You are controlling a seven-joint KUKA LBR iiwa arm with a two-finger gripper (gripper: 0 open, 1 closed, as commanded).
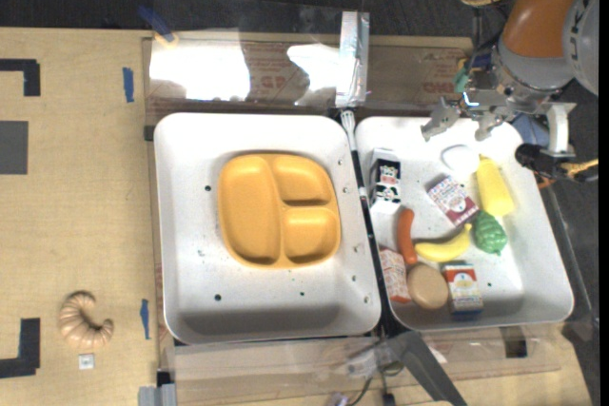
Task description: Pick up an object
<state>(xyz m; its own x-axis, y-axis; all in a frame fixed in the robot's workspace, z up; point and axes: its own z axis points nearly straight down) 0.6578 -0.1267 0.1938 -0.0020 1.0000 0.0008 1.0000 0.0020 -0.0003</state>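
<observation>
Gripper [463, 122] hovers over the back edge of the right bin [555, 285], jaws spread wide with nothing between them, well above the clutter. All the candidate objects sit in that right bin; the left bin [181, 147] carries just a yellow divided tray [279, 208]. Nearest the gripper: a yellow corn-like piece [494, 186], upright-ish along the bin's right side, and a small red-and-white packet [451, 198] just beside it. Below them a banana [443, 247] curves across the middle, touching a green lumpy piece [490, 233] on its right end and near an orange sausage-like stick [407, 235] on its left. A black-and-white carton [385, 179] lies against the divider wall; a round brown item [427, 286] and a small red box [461, 287] sit at the front, with a striped packet [393, 273] wedged by the divider. These look like toy food, so likely light, hard plastic, smooth and a bit slippery; not fragile. Best bet is probably the corn piece: closest, fairly apart from neighbours on its outer side, stiff, and narrow enough to pinch across its short width at mid-length. Banana is crowded at both ends, so fingers could knock things. The flat packet lies low and thin, hard to get fingers under. Outside the bins, a croissant-like toy [85, 319] rests on the cardboard at far left, out of play.
</observation>
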